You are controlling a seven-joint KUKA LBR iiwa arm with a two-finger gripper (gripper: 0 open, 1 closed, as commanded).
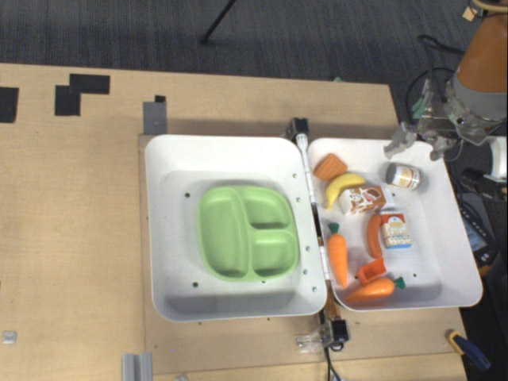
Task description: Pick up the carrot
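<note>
1. My jaws (419, 140) hang over the far right corner of the right bin (456, 236); the two fingers are spread apart and nothing is between them.
2. The carrot (338, 256) lies in the right bin close to its left wall, its green top toward the far side; it is well apart from my jaws.
3. Near the carrot, toward the near edge, lies a second orange vegetable (370, 290) with a small red piece (370, 272) just beside it.
4. Further in I see a banana (343, 188), an orange wedge (330, 166), a small carton (394, 232), a sausage (372, 236) and a can (403, 176) on its side; the can is just below my fingers.
5. The left bin (171, 236) holds a green divided plate (248, 231); both bins rest on the tabletop (71, 236).
</note>
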